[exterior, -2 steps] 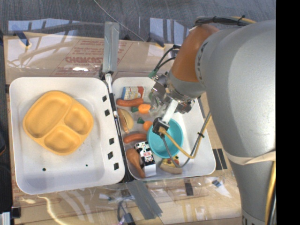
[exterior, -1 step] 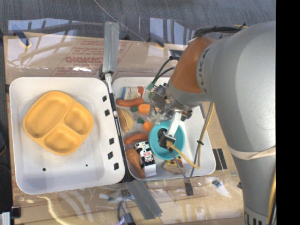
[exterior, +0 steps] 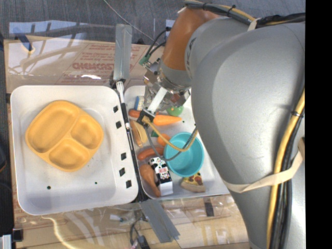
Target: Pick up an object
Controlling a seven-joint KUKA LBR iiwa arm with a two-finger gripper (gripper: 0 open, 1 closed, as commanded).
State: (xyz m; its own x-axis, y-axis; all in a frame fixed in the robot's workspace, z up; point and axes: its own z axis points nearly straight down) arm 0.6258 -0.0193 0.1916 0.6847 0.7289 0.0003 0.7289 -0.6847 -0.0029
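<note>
The pincer (exterior: 165,101) hangs low over the far end of the right bin (exterior: 136,93), close to that bin's far edge and a little in from its left wall. The grey wrist and its fittings hide the tips, so I cannot tell whether it is spread or pressed together, and nothing can be seen pinched in it.

No object has been lifted yet. The likeliest candidate, by my reading, is the carrot (exterior: 165,120), which lies on the bin floor just beside the pincer, on the side toward the near edge. Its long axis runs across the bin, roughly parallel to the far edge, with the thicker end toward the left wall and the point toward the right. A grip would need to close across that axis, from the far and near sides, not along it.

A green piece (exterior: 177,109) sits just beyond the carrot's pointed end, partly under the arm. A hot dog bun (exterior: 139,134) lies against the left wall. Toward the near edge come a red sausage (exterior: 148,153), a teal bowl (exterior: 188,157), a cow-patterned carton (exterior: 162,174) and a pizza slice (exterior: 193,183). These crowd together, so a short shift toward the near edge followed by a straight descent looks safer than a sweep.

The left bin (exterior: 21,191) holds a yellow divided plate (exterior: 65,134), well apart from the pincer.
</note>
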